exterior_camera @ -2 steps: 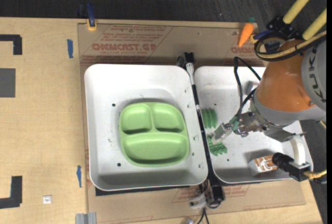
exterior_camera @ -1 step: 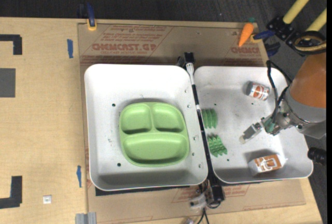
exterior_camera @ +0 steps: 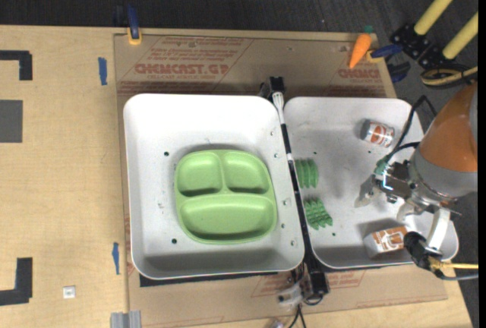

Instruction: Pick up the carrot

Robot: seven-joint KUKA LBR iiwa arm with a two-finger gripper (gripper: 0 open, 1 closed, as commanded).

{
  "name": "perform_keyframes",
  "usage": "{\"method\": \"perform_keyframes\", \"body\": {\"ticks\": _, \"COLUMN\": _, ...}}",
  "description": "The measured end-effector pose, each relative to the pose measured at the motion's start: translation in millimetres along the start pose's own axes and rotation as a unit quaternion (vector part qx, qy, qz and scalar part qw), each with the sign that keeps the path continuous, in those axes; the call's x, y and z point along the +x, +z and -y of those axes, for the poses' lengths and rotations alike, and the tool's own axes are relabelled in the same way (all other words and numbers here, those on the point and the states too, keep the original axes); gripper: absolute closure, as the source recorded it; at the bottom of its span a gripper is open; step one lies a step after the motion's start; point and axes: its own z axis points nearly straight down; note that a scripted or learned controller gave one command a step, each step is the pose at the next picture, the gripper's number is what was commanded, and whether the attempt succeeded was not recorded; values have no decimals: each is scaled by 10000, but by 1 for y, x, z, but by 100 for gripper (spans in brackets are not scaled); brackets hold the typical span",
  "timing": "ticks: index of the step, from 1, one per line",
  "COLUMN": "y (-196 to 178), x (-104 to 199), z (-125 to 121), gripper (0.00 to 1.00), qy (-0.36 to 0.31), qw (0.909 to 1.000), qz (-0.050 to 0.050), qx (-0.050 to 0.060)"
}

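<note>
Carrot [exterior_camera: 360,50] lies on cardboard [exterior_camera: 197,64] marked "CHEMCAST GP", outside both bins; can't tell jaws' state.

Arm enters from the right edge, grey body with the orange band [exterior_camera: 449,138] uppermost in view. Wrist points down and to the left. Gripper [exterior_camera: 377,187] sits at the arm's left end, low over the right side of the workspace (metal parts and a small teal glint show there). Nothing visible between its tips.
</note>
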Motion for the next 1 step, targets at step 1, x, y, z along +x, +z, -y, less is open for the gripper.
{"method": "perform_keyframes", "body": {"ticks": 1, "y": 25, "x": 8, "z": 2, "gripper": 0, "qy": 1789, "qw": 9839, "qz": -2, "qx": -37}}
